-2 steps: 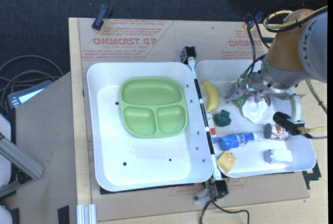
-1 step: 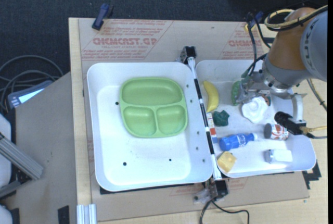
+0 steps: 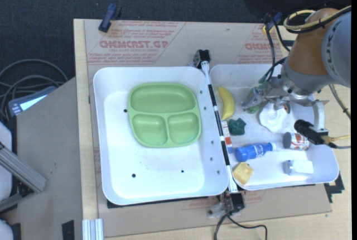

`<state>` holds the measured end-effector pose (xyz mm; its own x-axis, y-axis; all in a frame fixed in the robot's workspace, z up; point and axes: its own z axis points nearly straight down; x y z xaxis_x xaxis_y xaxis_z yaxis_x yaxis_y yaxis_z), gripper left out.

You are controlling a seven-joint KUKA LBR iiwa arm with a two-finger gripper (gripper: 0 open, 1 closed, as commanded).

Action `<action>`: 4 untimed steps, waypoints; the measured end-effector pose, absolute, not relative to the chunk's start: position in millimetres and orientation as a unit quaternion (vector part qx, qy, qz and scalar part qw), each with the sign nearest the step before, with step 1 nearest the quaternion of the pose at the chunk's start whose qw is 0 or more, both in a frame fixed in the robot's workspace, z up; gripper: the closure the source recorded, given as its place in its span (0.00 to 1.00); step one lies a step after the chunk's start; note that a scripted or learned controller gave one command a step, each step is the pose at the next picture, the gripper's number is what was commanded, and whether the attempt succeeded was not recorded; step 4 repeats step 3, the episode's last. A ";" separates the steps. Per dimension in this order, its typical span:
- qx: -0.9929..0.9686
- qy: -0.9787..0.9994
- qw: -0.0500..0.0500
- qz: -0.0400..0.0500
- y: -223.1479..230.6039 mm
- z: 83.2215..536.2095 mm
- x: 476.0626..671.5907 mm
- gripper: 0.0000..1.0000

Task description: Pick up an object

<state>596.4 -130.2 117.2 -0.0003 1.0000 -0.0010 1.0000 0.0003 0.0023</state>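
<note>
The right bin (image 3: pixel 271 176) holds several small objects: a yellow banana (image 3: pixel 226 102), a dark green toy (image 3: pixel 237 126), a blue bottle (image 3: pixel 254 150) lying on its side, a yellow chunk (image 3: pixel 242 173), a white lumpy object (image 3: pixel 271 118), a small orange-and-white can (image 3: pixel 297 140) and a white-and-grey block (image 3: pixel 299 167). My gripper (image 3: pixel 257 100) hangs low over the back of this bin. It is between the banana and the white lumpy object, just up and left of the latter. Nothing shows as held in it.
The left bin (image 3: pixel 111 121) carries a green divided plate (image 3: pixel 164 113). The grey arm with its orange band (image 3: pixel 307 54) covers the right bin's back right corner. A black divider rail (image 3: pixel 215 116) runs between the bins. Cables trail by the arm.
</note>
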 end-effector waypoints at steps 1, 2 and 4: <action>0.707 0.707 0.001 0.000 -108.1 84.5 627.1 0.00; 0.707 0.707 0.001 0.000 -127.5 84.9 648.8 0.00; 0.706 0.708 0.003 0.001 -127.0 95.4 649.6 1.00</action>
